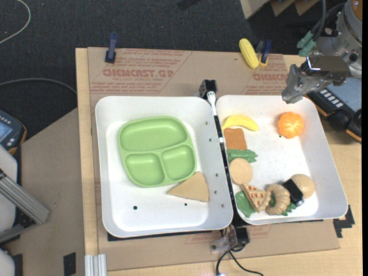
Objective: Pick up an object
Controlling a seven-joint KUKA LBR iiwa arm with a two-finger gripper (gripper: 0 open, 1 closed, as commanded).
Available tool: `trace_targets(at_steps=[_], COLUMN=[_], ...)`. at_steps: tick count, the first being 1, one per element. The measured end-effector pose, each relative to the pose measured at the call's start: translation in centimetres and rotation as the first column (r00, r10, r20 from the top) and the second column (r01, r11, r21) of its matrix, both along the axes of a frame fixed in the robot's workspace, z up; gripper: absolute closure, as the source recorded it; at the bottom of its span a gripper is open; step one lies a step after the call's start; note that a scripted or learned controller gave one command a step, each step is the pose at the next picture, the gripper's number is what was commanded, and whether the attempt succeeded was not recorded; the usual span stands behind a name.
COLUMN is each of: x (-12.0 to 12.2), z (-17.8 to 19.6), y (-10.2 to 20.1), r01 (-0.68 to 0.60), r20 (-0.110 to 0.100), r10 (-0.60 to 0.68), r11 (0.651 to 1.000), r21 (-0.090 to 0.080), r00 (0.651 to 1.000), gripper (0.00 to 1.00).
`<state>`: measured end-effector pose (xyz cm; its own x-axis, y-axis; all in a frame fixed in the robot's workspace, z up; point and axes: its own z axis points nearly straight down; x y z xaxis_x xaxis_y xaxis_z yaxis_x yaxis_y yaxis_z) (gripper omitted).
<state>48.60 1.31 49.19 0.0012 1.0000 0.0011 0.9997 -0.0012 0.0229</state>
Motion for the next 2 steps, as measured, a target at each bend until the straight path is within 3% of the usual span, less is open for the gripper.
trace_targets(at_steps=[1, 2], x=[-0.8, -0.2], z=[-10.8, -1.2], y=[6.0, -5.0], r01=[-0.007, 0.011], r20=[-0.034, -0.009], r10=[0.007, -0.011], r11=[1.0, 1.0], r21=[-0.001, -0.005], r00=[0.999, 1.0], gripper=[1.0, 1.0])
